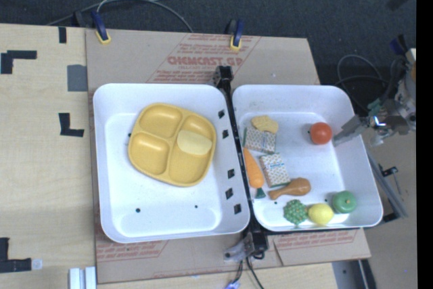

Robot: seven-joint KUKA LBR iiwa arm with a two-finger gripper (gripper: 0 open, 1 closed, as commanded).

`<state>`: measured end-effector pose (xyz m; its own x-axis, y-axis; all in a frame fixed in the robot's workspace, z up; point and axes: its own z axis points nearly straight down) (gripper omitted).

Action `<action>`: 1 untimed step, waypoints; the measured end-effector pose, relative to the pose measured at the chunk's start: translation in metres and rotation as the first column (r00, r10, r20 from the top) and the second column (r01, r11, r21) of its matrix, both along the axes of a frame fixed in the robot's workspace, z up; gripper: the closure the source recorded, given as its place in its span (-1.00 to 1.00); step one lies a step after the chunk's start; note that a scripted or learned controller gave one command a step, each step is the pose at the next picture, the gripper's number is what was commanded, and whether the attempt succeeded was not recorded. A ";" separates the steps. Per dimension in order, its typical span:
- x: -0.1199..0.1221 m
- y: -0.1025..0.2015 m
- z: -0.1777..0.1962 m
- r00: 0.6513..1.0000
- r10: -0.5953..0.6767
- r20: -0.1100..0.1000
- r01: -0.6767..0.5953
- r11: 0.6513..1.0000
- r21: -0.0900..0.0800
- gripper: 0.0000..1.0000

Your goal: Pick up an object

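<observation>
We see two white bins side by side on the surface. The left bin carries a yellow plate with divided sections and a pale slice in one of them. The right bin holds the small things. A carrot lies just beside the dividing wall, its long axis running from the far side toward the near side, slightly aslant. A drumstick lies with its long axis across the bin, thick end to the right and thin end to the left. Two patterned packets sit between them, with a tan piece beyond. A tomato sits apart toward the right wall. Along the near wall are broccoli, a lemon and a green apple.

The tool hangs at the right rim, near the tomato; it looks like a single grey finger slanting in, and we cannot tell how it is set.

Red print on the cardboard seems to read "CHEMCAST".
</observation>
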<state>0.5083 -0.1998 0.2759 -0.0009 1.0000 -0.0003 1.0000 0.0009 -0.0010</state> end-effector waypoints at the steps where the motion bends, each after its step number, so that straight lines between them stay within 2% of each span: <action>1: 0.055 -0.014 -0.153 1.000 0.000 -0.003 0.000 1.000 0.001 -1.00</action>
